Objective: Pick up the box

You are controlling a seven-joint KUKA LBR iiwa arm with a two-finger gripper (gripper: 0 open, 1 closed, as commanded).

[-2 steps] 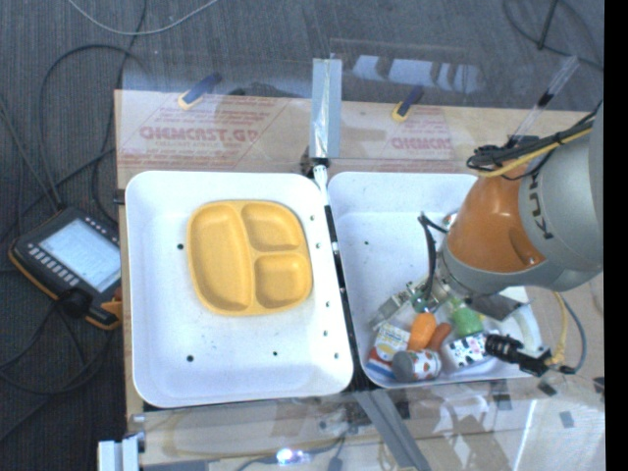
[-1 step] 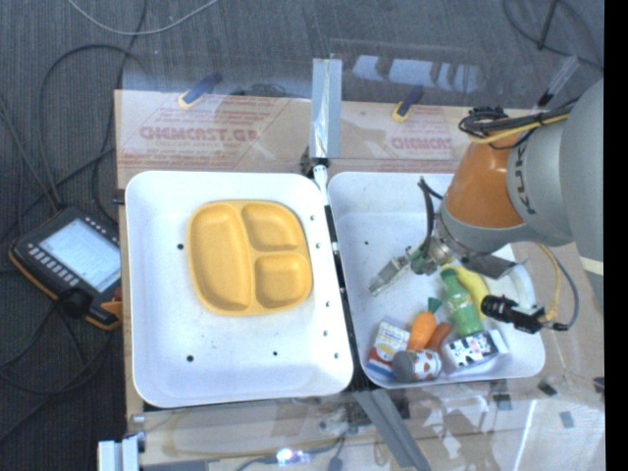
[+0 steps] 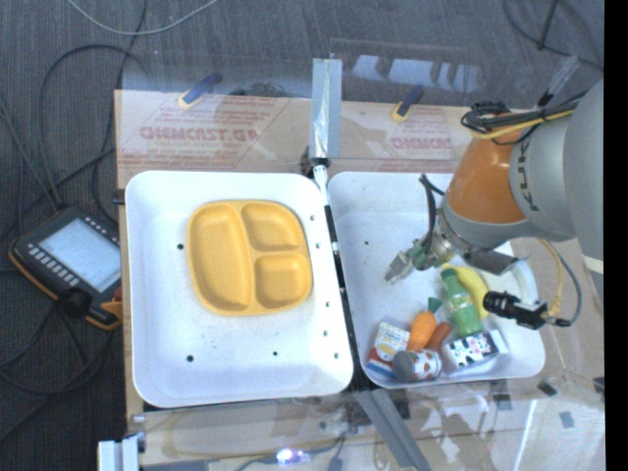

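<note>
Overhead | claw [image 3: 404, 264] above right bin [image 3: 373, 214] | board [image 3: 196, 135] reads "CHEMCAST"

"CHEMCAST GP" mirrored on protective sheet [image 3: 201, 133]

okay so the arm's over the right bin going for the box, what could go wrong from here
1. The box sits packed against a carrot, a can and a carton in the bin's near corner, so the gripper may snag a neighbour.
2. The green bottle stands close beside the gripper and could get knocked.

Fixed overhead camera looks slantwise down on both bins [image 3: 147, 292].
</note>
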